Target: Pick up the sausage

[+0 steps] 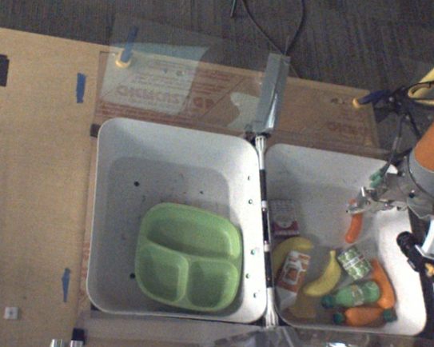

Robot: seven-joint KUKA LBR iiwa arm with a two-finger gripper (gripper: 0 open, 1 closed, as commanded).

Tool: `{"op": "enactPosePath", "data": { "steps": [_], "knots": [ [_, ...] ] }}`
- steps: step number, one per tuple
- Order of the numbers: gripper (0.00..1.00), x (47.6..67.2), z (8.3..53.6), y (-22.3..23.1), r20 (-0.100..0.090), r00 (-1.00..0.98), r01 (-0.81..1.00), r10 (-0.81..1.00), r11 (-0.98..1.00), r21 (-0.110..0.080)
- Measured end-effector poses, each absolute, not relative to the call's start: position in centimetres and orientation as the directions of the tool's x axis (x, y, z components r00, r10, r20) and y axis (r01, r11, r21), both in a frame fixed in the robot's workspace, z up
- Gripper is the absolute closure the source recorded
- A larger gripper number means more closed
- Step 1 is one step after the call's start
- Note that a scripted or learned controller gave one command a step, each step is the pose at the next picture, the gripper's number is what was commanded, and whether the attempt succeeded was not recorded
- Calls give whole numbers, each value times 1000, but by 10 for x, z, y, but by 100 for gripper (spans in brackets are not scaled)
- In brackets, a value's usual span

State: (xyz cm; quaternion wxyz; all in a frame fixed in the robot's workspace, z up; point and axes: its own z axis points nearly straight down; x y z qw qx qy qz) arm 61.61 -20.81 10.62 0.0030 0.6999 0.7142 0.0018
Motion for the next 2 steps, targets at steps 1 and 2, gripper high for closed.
{"op": "enactPosePath", "data": {
  "steps": [1,2],
  "knots": [
    [100,613,218,-167,-2,-242,970,970,242,3],
    [100,558,157,-153,0,-225,974,974,225,1]
  ]
}}
